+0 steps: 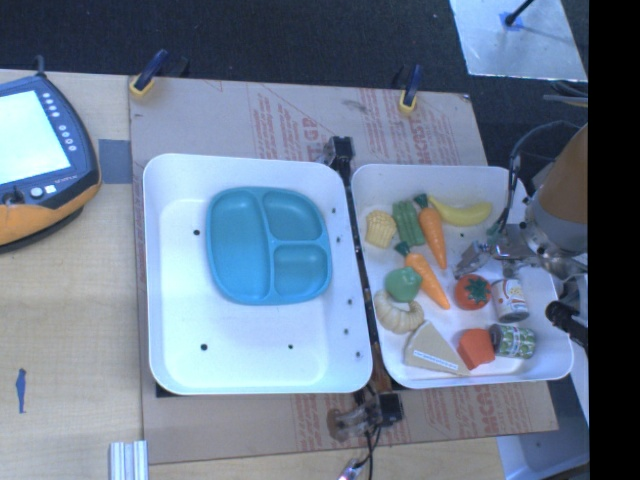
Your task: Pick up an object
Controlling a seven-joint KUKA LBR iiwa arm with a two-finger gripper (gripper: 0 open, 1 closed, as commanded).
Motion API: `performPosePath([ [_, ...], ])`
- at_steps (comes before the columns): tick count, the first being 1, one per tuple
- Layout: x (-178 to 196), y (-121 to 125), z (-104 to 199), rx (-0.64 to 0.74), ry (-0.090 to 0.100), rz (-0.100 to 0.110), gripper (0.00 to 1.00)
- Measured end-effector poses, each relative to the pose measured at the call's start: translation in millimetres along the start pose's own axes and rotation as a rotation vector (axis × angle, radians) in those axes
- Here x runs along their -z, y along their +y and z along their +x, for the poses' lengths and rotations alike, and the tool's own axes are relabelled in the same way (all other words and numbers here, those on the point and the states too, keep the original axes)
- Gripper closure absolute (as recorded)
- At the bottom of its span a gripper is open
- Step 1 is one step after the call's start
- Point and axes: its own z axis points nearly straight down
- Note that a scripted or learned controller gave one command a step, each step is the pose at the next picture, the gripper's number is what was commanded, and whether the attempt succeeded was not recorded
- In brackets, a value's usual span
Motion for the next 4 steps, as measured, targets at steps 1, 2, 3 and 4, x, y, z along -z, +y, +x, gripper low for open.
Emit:
performPosePath([
  [1,10.5,0.0,-1.3,0.003,-0.002,0.001,1.00],
  [2,10.5,0.0,-1.3,0.003,-0.002,0.001,0.00],
  [3,0.8,44.5,4.0,0.001,-0.001,-0.002,0.00],
  [4,-0.2,-46.9,22.4,0.001,0.000,0.000,0.00],
])
